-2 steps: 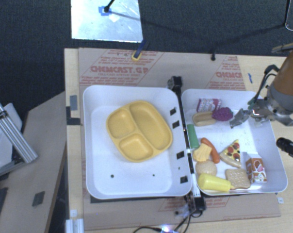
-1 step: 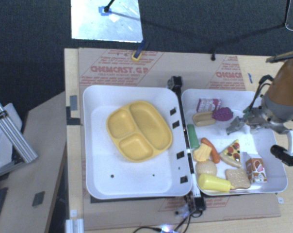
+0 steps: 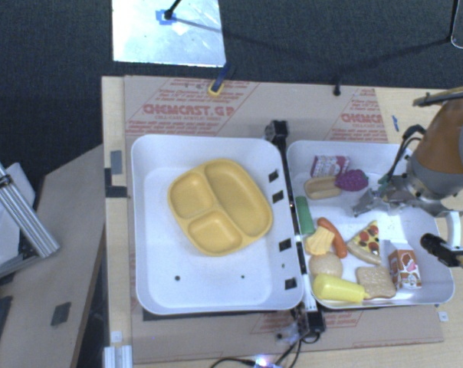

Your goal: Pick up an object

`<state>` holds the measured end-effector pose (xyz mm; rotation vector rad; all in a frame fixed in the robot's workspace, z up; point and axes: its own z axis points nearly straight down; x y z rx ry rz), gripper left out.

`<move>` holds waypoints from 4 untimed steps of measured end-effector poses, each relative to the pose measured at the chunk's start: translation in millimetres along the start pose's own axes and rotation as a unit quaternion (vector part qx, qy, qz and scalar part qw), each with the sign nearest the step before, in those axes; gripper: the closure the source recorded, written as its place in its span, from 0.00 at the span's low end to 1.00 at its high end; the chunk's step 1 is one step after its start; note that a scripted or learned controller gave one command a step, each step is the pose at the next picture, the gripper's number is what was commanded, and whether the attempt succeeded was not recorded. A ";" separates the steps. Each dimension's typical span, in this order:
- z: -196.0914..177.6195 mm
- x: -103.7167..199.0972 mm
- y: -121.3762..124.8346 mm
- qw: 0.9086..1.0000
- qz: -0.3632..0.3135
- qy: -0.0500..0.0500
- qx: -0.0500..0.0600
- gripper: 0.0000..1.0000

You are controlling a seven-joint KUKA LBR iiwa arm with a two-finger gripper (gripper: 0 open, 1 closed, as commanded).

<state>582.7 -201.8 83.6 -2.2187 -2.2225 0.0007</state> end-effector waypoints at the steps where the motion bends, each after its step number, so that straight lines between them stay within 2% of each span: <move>1: -12.5 -0.5 1.6 1.000 0.000 -0.001 -0.003 1.00; 2: -76.3 -0.8 8.6 1.000 -0.001 -0.002 -0.005 1.00; 3: -119.8 1.7 8.1 1.000 -0.001 -0.001 -0.003 1.00; 4: -142.7 1.5 9.4 1.000 -0.001 -0.001 -0.003 1.00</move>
